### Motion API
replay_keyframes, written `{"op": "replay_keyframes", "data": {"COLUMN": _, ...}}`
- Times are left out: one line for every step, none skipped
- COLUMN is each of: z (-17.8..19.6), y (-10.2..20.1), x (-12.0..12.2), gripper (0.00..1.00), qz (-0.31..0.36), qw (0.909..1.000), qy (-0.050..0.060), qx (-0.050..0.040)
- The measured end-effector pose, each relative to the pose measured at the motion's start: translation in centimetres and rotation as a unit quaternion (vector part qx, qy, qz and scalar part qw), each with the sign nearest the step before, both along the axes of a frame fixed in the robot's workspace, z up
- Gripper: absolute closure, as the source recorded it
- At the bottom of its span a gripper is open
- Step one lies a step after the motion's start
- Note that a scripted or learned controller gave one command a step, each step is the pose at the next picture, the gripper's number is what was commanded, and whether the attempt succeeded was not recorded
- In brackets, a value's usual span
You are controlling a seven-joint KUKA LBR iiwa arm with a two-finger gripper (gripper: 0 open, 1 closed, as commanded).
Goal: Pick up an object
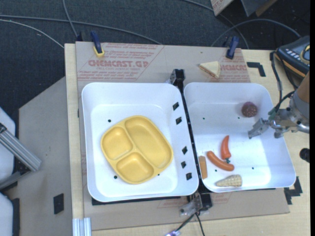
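The right bin [261, 95] holds several small toy foods. A dark red ball [249, 109] lies near its far right corner. A red chili [225, 147] and an orange sausage [220, 161] lie at the middle front, with a short orange stick [203, 166] by the left wall and a pale cone-shaped piece [229, 181] at the front edge. My gripper [267, 131] hangs over the right side of this bin, just below and right of the ball. It is open with nothing between its fingers.
A yellow divided plate [137, 149] lies in the left bin [93, 102]. A sandwich wedge [210, 69] rests on the cardboard behind the right bin. Blue clamps [97, 43] hold the board's far edge, and cables run behind it.
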State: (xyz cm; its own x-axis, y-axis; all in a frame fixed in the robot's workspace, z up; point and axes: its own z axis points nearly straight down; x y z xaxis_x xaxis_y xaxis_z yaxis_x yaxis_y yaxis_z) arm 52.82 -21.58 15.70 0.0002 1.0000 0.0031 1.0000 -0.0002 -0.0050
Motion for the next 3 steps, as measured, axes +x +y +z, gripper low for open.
{"op": "replay_keyframes", "data": {"z": -4.8, "y": -0.4, "x": 0.7, "gripper": 0.00, "qz": 0.000, "qw": 1.0000, "qy": 0.000, "qx": 0.0003}}
{"op": "replay_keyframes", "data": {"z": -3.4, "y": -0.5, "x": 0.8, "gripper": 1.00, "qz": 0.000, "qw": 1.0000, "qy": -0.003, "qx": -0.0006}}
{"op": "replay_keyframes", "data": {"z": 2.9, "y": -0.1, "x": 1.0, "gripper": 1.00, "qz": 0.001, "qw": 1.0000, "qy": -0.006, "qx": -0.0027}}
